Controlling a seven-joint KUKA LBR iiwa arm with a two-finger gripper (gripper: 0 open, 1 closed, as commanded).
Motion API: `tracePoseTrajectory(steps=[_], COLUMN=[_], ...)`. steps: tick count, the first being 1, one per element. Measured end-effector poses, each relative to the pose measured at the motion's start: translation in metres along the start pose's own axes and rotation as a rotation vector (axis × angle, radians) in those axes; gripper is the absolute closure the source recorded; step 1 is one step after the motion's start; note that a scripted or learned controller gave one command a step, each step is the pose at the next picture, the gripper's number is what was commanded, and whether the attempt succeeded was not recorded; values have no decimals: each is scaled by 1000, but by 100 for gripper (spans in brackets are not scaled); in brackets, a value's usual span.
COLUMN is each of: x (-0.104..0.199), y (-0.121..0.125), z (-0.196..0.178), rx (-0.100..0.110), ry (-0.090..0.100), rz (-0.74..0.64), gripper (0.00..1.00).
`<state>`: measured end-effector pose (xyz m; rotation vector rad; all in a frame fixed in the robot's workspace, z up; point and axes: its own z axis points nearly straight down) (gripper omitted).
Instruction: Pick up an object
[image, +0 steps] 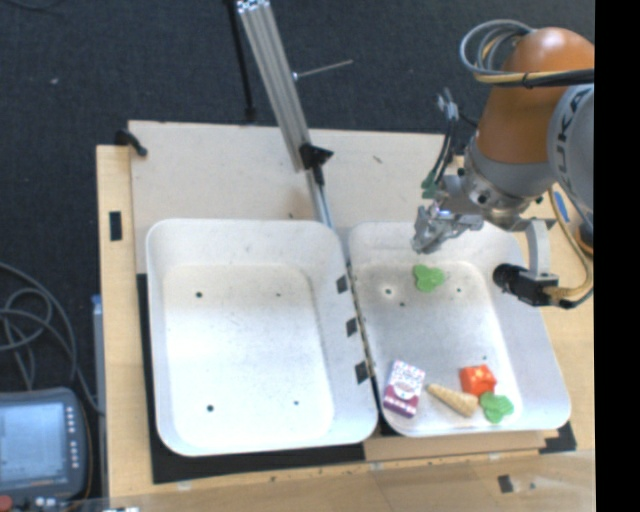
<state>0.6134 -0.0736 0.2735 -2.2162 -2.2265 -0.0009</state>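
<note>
My gripper (430, 238) hangs over the far part of the right bin (520, 330), just above and behind a small green object (429, 278) lying on the bin floor. No object shows between the fingers. Near the bin's front edge lie a purple and white carton (403, 388), a cream cone-shaped piece (453, 399), a red object (478, 379) and another green object (496, 406).
The left bin (250, 330) sits beside the right one, with a divider of black clips between them. A slanted metal pole (285, 100) rises behind the bins. A black fitting (520, 282) sits at the right bin's right rim.
</note>
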Motion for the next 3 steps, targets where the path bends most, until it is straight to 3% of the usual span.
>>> tracePoseTrajectory(steps=[2, 3], x=[92, 145], y=[-39, -47], z=[16, 20], rx=[2, 0], ry=[0, 1], rz=[0, -3], gripper=[100, 100])
